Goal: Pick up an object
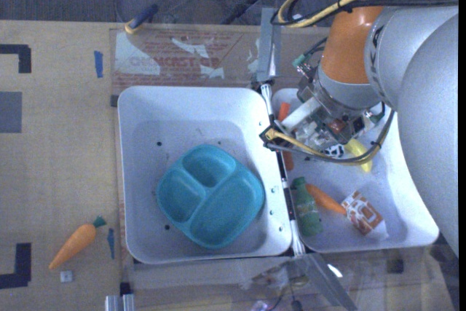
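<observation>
Your gripper (314,129) hangs low over the upper left part of the right bin (408,218), close to the wall it shares with the left bin (138,178). Its fingers are buried under the wrist and cabling, so you cannot tell how far open they are or whether they have anything. Candidates lie below it in the same bin: a green block (306,209), a small carrot (325,199) just beside it, and a patterned box (362,213). A blue divided plate (211,194) sits in the left bin; another carrot (73,244) lies out on the worktop (51,156). By my judgement you are in the reach-and-grasp step. Next you need a closure confirmed, then a straight lift.
</observation>
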You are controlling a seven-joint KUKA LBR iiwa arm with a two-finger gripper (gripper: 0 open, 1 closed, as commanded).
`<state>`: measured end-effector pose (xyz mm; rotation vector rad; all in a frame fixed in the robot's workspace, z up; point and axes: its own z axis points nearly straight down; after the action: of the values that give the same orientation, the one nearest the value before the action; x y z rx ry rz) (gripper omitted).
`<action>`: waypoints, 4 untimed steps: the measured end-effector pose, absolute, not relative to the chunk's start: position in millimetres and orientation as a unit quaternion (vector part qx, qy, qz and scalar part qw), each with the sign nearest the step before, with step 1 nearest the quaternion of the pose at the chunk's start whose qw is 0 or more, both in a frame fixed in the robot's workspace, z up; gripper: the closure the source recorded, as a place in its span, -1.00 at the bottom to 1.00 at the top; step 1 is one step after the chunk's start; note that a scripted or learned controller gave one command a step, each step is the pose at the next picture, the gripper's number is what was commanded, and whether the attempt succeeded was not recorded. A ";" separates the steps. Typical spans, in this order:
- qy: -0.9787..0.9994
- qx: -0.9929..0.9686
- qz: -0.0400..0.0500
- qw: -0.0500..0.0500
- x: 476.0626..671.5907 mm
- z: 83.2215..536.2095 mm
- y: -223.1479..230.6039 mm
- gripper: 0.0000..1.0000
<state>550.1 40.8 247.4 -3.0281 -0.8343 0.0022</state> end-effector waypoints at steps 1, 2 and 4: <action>-0.249 -0.968 0.002 0.001 537.7 239.6 99.0 1.00; -0.191 -0.982 0.001 0.001 526.7 226.5 117.0 1.00; -0.100 -0.995 0.000 0.000 593.2 171.6 147.3 1.00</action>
<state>593.2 147.3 171.6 -3.1250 -0.3149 -0.0010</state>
